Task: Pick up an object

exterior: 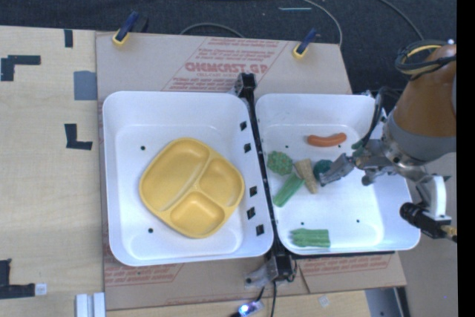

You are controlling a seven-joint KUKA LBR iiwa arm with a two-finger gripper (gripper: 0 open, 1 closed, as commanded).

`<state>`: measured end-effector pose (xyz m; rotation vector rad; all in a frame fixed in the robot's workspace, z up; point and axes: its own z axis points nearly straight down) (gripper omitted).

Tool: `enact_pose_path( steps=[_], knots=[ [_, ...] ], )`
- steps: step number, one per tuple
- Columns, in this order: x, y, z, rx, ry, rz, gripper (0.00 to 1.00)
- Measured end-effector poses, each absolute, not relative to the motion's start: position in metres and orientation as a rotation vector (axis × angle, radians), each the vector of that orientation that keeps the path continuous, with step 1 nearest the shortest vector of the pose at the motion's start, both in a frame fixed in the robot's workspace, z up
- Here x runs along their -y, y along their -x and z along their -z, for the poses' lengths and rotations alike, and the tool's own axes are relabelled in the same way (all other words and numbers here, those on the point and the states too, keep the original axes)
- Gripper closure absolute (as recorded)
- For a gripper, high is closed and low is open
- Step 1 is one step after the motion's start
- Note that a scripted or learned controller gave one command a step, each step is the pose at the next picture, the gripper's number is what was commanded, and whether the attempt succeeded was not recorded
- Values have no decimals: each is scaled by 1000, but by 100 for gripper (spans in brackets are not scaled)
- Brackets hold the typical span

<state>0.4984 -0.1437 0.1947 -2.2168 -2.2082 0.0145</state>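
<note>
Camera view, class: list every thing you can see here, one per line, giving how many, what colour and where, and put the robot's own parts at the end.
Bins: two, white, side by side on the bench.
Divided plate: one, yellow, in the left bin.
Sausage: one, orange-red, upper part of the right bin.
Broccoli-like piece: one, green, right bin near the divider.
Long vegetable: one, green, slanting below the broccoli-like piece.
Tan block: one, beige, middle of the right bin.
Ridged piece: one, green, near edge of the right bin.
Clamps: two, yellow and blue, on the cardboard's far edge.
Arm: one, grey with orange band, reaching in from the right.
Pincer: one, dark, low in the right bin beside the tan block.
</note>
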Motion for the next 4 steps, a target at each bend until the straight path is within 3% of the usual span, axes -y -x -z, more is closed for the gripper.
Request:
enact_pose_path(
  steps=[1,3,4],
  knots=[
    [143,-502,-201,2221,2219,-3,0],
    [145,-490,-88,2219,2218,-5,0],
    [145,-491,-101,2220,2218,-4,100]
  ],
)
